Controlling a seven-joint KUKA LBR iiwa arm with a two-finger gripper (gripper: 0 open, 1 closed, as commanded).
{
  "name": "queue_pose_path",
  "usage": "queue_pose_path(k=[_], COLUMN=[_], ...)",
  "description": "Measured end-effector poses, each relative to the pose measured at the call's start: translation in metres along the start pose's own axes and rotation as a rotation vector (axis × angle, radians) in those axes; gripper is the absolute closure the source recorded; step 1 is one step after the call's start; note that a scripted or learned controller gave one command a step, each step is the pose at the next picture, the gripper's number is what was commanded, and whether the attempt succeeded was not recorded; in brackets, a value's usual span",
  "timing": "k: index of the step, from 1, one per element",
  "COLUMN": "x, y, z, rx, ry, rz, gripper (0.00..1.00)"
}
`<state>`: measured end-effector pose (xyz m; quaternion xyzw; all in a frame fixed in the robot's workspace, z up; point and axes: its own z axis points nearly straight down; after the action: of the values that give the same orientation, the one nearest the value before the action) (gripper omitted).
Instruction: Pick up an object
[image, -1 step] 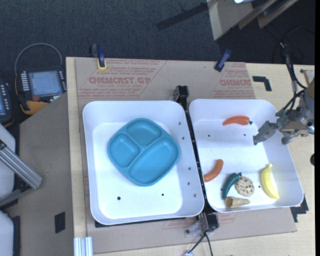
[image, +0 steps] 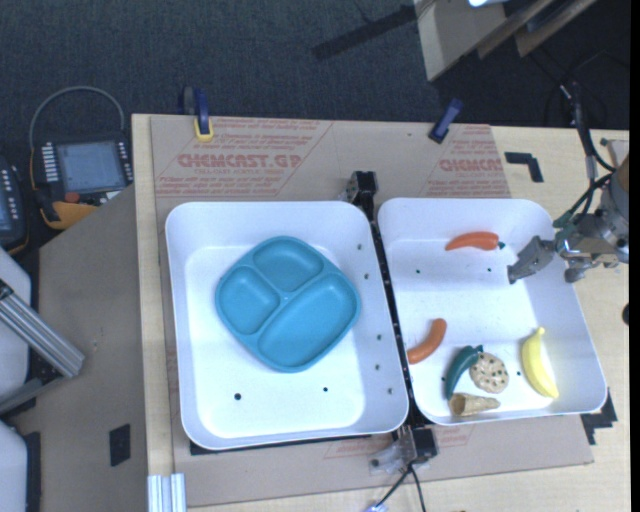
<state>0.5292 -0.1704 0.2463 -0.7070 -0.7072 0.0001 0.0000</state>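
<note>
Gripper (image: 530, 262) over right bin (image: 570, 300); finger state cannot be told; carrot (image: 472, 241), just beside, best approached squarely

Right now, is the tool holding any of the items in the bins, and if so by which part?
Nothing is held. The tool hangs over the right bin near its right wall, apart from the orange chili pepper and the banana.

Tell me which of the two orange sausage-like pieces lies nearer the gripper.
The upper one, by the right bin's far wall, just left of the gripper; the other lies lower, near the divider.
</note>
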Motion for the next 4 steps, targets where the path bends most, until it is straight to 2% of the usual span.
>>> queue_pose_path(k=[1, 2, 3, 4], x=[0.009, 0.007, 0.011, 0.01], y=[0.005, -0.002, -0.002, -0.001], z=[0.049, 0.092, 0.156, 0.142], rx=[0.004, 0.003, 0.007, -0.001], ry=[0.002, 0.001, 0.003, 0.0], rz=[0.0, 0.001, 0.0, 0.001], gripper=[0.0, 0.0, 0.0, 1.0])
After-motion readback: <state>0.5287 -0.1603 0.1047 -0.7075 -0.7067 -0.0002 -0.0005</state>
